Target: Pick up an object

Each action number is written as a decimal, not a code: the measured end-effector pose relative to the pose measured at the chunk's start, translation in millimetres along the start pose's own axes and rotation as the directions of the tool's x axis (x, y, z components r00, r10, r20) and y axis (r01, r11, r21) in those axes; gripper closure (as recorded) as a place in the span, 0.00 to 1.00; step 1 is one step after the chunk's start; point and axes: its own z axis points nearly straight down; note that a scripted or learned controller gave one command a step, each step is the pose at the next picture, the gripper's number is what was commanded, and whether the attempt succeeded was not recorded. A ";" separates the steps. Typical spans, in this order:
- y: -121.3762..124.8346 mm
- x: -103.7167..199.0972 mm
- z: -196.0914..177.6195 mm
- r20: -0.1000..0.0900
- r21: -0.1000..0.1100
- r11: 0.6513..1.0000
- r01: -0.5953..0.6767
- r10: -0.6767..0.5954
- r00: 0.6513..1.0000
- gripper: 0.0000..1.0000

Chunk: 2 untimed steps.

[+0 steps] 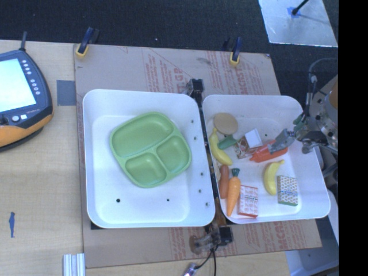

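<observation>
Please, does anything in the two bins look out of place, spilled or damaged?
Nothing looks spilled or damaged. The green plate lies tilted in the left bin; the toy food sits jumbled in the right bin, near the pincer.

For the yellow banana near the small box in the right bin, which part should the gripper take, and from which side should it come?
Grip the yellow banana across its thick middle, coming straight down from above. It lies flat and nearly upright in the view, slightly curved, so the fingers should probably close from its left and right. The small printed box sits close on its right, leaving little room there; the gripper is further up the right white bin.
</observation>
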 end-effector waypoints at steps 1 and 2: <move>-23.4 -3.4 107.1 0.000 0.001 1.000 0.001 -0.001 1.000 0.00; -7.4 37.2 138.7 0.000 0.000 1.000 0.002 -0.002 1.000 0.00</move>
